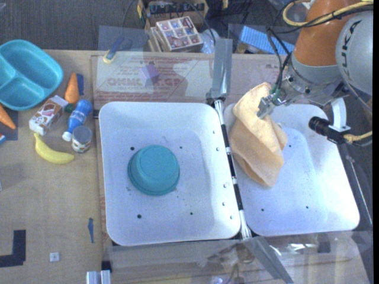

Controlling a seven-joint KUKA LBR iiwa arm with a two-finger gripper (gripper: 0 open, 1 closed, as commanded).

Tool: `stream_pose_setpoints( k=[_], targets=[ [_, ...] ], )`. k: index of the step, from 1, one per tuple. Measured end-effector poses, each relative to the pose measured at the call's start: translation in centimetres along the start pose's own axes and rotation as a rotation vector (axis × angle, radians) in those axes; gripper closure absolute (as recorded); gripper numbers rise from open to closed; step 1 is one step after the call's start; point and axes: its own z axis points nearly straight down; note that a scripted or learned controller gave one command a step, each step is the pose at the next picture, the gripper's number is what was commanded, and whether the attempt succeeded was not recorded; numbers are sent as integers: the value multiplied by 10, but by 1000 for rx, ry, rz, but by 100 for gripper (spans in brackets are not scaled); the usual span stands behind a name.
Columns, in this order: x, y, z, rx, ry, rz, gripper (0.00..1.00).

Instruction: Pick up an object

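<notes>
Gripper [266, 106] clamped on upper edge of yellow cloth [256, 136], at right bin's [320, 212] ten o'clock corner. Cloth hangs bunched, lower end draped on bin floor (against the divider side). Teal bowl [154, 169] upside down, centre of left bin [118, 218].

The left bin [118, 218] holds a teal bowl [154, 169] just left of its middle, upside down; the floor all round it is bare, widest along the right edge and the front corners. In the right bin [331, 212] a yellow cloth [257, 141] lies heaped against the left wall, from the back left corner down to about mid-length, its top lapping the rim. The arm [331, 34] hangs over that bin's back right corner, with the gripper [267, 106] at the cloth's top. The front half and right side there lie open.
</notes>
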Motion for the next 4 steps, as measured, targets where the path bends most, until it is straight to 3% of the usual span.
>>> stream_pose_setpoints(
  k=[1,2,3,4],
  targets=[
    [0,0,0,0,0,0,0],
    [-66,-22,105,0,7,46,0],
    [-51,-69,104,-13,-6,-114,0],
    [-42,-90,103,-14,-8,-143,0]
  ],
)
